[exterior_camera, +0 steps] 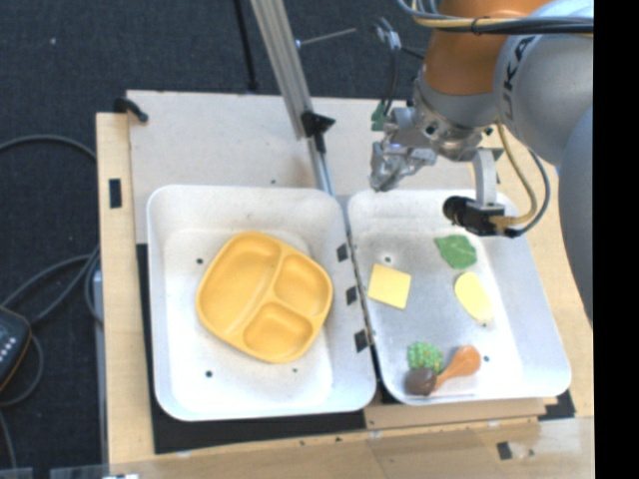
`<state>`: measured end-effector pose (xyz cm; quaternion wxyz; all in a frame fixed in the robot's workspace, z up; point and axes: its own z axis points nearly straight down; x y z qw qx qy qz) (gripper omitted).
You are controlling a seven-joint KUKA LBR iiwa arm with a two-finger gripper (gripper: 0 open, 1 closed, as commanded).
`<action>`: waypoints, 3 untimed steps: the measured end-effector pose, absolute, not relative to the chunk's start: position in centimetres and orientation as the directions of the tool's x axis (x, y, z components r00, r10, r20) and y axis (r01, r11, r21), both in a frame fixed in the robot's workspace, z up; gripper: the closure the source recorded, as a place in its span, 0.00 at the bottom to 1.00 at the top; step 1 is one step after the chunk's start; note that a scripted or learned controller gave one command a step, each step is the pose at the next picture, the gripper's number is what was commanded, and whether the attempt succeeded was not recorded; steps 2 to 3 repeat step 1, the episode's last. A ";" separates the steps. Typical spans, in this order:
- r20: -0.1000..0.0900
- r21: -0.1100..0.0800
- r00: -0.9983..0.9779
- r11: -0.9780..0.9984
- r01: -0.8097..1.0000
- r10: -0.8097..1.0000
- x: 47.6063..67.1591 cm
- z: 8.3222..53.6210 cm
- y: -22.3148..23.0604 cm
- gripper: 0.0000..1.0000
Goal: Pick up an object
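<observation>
The right bin (519,367) holds a yellow square slice (389,287), a green leaf piece (457,250), a pale yellow oval piece (473,295), a small green floret (423,355) and an orange drumstick with a dark end (446,369). My gripper (385,178) hangs over the far left corner of the right bin, above its rim, well away from all of these pieces. Nothing shows between its fingers.
The left bin (175,367) holds a yellow divided plate (265,295). A slanted metal post (290,68) rises behind the bins. A black fitting with cable (477,216) hangs off the arm over the right bin's far edge.
</observation>
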<state>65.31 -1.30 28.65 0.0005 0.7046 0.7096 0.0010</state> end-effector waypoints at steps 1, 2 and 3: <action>0.000 -0.002 -0.007 0.007 1.000 1.000 64.8 26.6 4.0 1.00; 0.000 -0.002 -0.007 0.007 1.000 1.000 64.8 26.6 4.0 1.00; 0.000 -0.002 -0.007 0.007 1.000 1.000 64.8 26.6 4.0 1.00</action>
